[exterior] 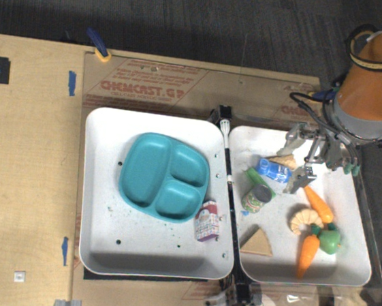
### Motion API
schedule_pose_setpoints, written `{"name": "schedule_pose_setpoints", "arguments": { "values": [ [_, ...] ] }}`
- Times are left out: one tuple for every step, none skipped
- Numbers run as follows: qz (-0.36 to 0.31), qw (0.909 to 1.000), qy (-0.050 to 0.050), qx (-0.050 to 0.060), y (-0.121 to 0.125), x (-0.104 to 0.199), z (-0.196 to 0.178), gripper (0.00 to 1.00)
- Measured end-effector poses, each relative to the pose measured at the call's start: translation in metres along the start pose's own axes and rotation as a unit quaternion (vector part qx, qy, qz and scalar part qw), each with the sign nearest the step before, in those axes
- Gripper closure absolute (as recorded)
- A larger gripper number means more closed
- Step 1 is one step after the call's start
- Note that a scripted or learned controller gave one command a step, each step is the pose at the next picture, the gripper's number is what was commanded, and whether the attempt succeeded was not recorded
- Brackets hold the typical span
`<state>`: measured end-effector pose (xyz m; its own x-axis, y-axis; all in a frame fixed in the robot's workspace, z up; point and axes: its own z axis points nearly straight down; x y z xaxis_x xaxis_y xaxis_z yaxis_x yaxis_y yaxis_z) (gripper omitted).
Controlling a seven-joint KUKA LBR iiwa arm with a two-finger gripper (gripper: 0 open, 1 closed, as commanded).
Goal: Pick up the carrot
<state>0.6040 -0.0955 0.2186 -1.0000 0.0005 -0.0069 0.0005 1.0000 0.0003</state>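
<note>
Two orange carrots lie in the right bin. One carrot lies slantwise near the bin's right side. The other carrot lies below it, with a green top at its upper end. My gripper hangs over the upper middle of that bin, up and left of the slanted carrot and close to its upper tip. It is open, and no carrot is between its fingers.
A blue packet, a green can, a pale shrimp-like toy and a brown wedge share the right bin. The left bin holds a teal divided plate and a small bottle.
</note>
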Motion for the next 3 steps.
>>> {"name": "schedule_pose_setpoints", "arguments": {
  "values": [
    [-0.034, 0.9994, 0.005, 0.0, -0.06, 0.047, 0.086, 0.0],
    [0.031, 0.9995, -0.003, 0.001, -0.099, 0.035, 0.129, 0.0],
    [0.029, 0.9995, -0.009, 0.002, -0.099, 0.03, 0.115, 1.0]
  ]
}}
